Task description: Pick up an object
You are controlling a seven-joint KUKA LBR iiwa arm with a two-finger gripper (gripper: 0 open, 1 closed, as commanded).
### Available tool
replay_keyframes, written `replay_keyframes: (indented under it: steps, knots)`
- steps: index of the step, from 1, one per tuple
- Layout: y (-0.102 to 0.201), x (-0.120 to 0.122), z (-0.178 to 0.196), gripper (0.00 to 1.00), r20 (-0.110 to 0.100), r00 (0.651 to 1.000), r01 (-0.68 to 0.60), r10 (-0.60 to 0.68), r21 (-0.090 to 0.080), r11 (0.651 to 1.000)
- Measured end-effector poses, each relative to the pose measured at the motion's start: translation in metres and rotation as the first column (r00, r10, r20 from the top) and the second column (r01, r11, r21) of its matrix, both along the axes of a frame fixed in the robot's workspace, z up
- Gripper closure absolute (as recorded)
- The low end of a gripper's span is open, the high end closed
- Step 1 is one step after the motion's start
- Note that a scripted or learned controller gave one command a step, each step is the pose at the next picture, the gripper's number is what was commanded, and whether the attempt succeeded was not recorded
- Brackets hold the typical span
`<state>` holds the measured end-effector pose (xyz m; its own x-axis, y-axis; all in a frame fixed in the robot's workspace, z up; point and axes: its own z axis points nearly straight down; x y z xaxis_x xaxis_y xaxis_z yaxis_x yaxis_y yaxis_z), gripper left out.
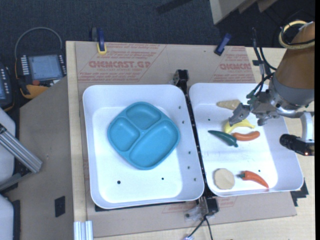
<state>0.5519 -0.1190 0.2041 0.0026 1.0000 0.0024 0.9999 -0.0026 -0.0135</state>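
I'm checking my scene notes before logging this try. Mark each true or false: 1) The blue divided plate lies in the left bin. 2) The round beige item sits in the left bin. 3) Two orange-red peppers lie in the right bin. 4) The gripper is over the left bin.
1) The blue divided plate lies in the left bin: true.
2) False: the round beige item sits in the right bin, near its front edge.
3) True: one orange-red pepper mid-bin, the other pepper near the front.
4) False: the gripper is over the right bin, by the yellow item.
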Motion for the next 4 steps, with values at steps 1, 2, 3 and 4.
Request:
replay_keyframes:
  steps: [1,2,3,4]
  knots:
    - [0.000,0.003,0.007,0.00,0.013,1.000,-0.003,0.003,-0.002,1.000]
    - [-0.001,0.008,-0.052,0.00,0.011,1.000,-0.002,0.002,-0.002,1.000]
    - [-0.006,0.011,-0.113,0.00,0.007,1.000,-0.002,0.002,0.000,1.000]
    - [-0.005,0.011,-0.120,0.00,0.010,1.000,-0.002,0.002,-0.001,1.000]
